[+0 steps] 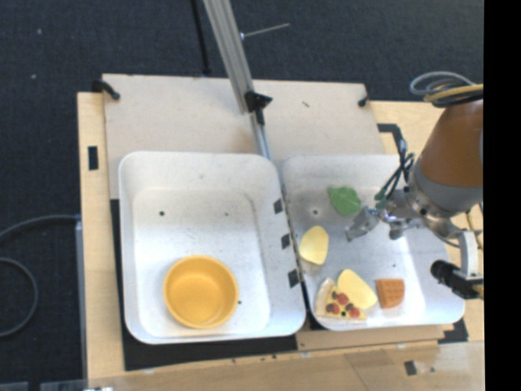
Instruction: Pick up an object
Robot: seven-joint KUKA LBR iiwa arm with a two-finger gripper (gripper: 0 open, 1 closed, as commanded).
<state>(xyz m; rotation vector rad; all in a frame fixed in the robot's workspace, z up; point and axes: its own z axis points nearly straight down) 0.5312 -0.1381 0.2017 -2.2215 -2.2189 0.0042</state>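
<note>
Nearest the camera, the pizza slice (338,302), yellow wedge (356,288) and orange block (390,292) crowded together. Above the block, the gripper (368,225) hovered empty, fingers apart, near the green piece (344,199); a descent risked closing on nothing.

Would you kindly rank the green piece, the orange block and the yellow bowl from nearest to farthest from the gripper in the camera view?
From the gripper:
1. Green piece, just up-left of it in the right bin.
2. Orange block, below it near the right bin's front edge.
3. Yellow bowl, far across in the left bin.
</note>
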